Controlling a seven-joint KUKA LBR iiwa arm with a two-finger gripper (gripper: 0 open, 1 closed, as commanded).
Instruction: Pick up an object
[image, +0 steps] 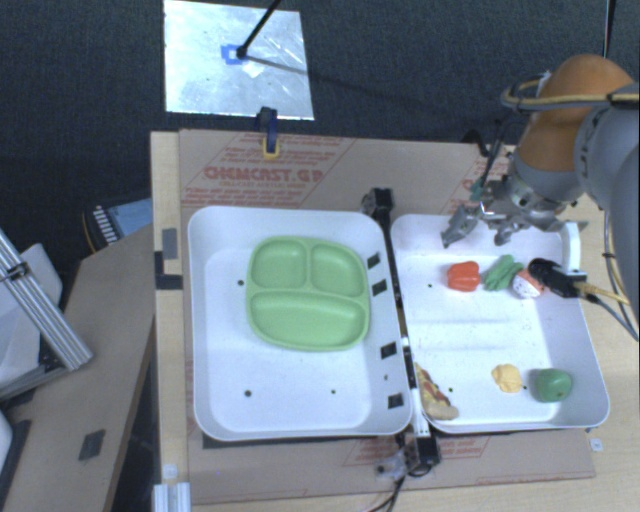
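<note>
Camera view showed the gripper (482, 228) poised over the far edge of the right bin (575, 400), fingers spread and holding nothing. You were at the approach step (no object was yet selected by contact). The orange object (462, 276) lay in that bin, just below the claw and apart from it. The next move likely called for a short descent onto it.

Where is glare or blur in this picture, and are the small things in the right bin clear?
Camera view: strong glare on the shiny sheet at top; soft overall focus; the green tray reads clearly; the orange piece and yellow piece are small and fuzzy; the pincer is slightly blurred.
</note>
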